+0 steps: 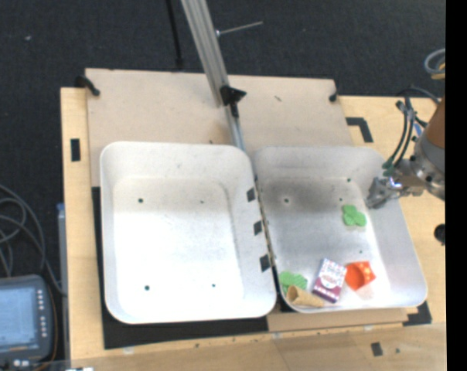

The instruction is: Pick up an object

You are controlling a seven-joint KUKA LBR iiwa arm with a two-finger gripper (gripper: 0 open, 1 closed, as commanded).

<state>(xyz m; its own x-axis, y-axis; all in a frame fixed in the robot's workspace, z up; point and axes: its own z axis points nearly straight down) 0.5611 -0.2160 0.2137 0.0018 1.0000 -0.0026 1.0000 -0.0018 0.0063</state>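
So we're looking down on the pale wooden table (179,103) with two shallow white plastic bins side by side. The left bin (125,168) has only a few dark specks on its floor. The right bin (311,161) has all the stuff: a small green lumpy toy (354,216) out toward its right side, and down along the near edge a second green piece (292,280), a tan cone-shaped thing (303,294), a small purple-and-white carton (329,279) and an orange-red block (359,275), all bunched close together.

The grey metal pincer (380,192) sits over the right rim of the right bin, near the green lumpy toy but apart from it. We honestly can't tell how far apart it is, too small and blurry. We see nothing gripped in it.

A slanted aluminium pole (206,45) runs up from between the bins.
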